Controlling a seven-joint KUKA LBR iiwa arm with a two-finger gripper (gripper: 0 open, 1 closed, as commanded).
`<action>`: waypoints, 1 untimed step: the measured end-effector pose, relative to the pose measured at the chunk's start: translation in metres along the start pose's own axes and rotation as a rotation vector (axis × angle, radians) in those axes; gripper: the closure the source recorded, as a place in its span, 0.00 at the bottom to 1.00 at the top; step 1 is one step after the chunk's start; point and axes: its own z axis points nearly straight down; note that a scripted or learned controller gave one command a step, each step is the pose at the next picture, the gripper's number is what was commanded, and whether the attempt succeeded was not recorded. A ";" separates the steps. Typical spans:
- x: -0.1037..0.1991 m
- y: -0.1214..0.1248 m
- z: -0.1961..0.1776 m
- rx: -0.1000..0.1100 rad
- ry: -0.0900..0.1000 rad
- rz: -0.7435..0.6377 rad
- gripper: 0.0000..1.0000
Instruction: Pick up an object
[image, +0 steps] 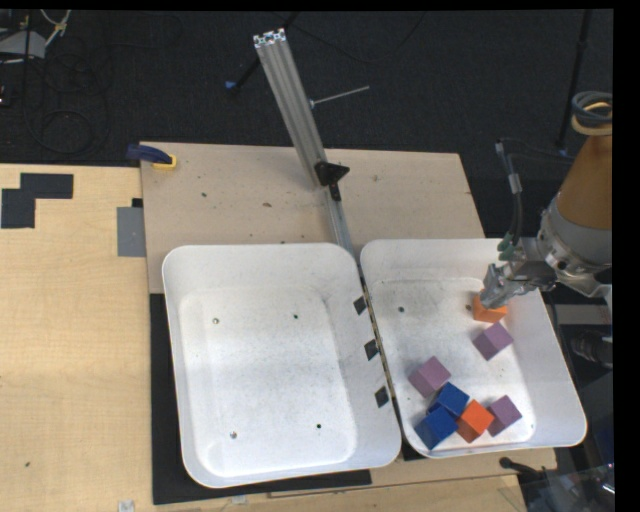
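Note:
My gripper (494, 297) hangs low over the right bin (420, 262), near its right side, directly above an orange block (489, 313) that peeks out beneath it. A purple block (493, 340) lies just in front of that one. Near the bin's front edge sit another purple block (430, 376), two blue blocks (450, 399) (436, 427), an orange block (474, 420) and a purple block (505, 412), packed close together.
The left bin (262, 365) lies beside the right one, with black clips (371, 349) along the shared edge. A slanted metal rail (295, 105) rises behind the bins. The arm's grey body with its orange band (590, 195) fills the right side.

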 end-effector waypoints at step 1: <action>0.051 0.000 0.013 0.000 0.000 0.000 1.00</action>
